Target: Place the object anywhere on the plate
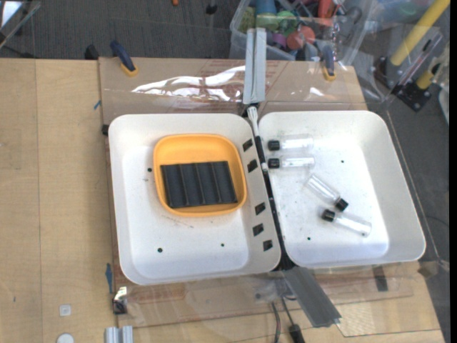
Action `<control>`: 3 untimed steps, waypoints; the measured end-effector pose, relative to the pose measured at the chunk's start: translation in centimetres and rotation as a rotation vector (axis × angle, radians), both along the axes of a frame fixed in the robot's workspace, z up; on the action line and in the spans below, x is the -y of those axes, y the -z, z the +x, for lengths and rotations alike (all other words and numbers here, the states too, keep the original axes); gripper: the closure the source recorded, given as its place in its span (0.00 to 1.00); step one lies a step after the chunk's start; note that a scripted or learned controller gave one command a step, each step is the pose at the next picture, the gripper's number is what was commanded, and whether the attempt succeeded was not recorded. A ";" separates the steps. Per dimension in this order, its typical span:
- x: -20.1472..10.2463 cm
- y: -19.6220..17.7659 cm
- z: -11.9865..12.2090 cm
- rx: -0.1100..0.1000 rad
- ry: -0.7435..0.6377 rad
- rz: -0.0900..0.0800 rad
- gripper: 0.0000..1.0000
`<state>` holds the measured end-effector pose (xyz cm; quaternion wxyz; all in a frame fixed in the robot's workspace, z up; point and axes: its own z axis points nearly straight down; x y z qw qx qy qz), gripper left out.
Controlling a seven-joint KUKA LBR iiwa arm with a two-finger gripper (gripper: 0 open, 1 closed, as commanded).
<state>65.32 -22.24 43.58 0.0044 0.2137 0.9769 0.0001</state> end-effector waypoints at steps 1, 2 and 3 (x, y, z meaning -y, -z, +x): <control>-0.1 0.0 0.8 0.001 -0.291 -0.002 1.00; -0.1 0.0 0.7 -0.001 -0.350 -0.002 1.00; -0.1 0.0 1.2 0.002 -0.638 -0.005 1.00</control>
